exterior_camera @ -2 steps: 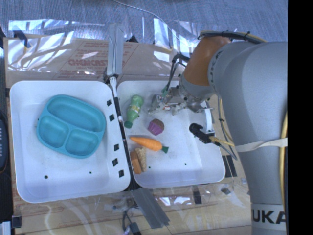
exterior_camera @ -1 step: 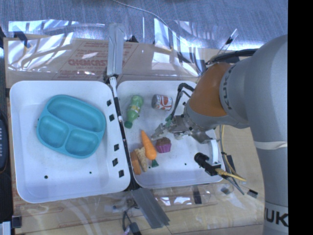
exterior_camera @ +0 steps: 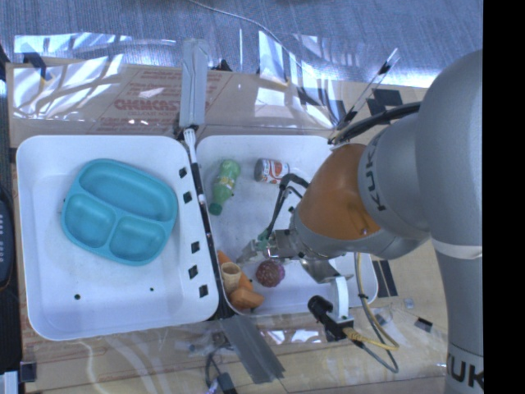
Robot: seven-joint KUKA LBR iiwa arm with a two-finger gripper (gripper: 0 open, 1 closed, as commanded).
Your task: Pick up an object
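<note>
The gripper [exterior_camera: 267, 253] is hanging low in the right bin [exterior_camera: 246, 150], beside a dark red ball [exterior_camera: 270, 273] lying near the front wall; I cannot tell its state. A small cup [exterior_camera: 231, 273] and orange piece [exterior_camera: 246, 299] are crowding the ball's left. Open floor is lying behind, toward the green bottle [exterior_camera: 223, 184] and the can [exterior_camera: 271, 171].

Arm [exterior_camera: 385, 195] hides right bin's [exterior_camera: 246, 150] right part; jaws hidden beneath wrist.
</note>
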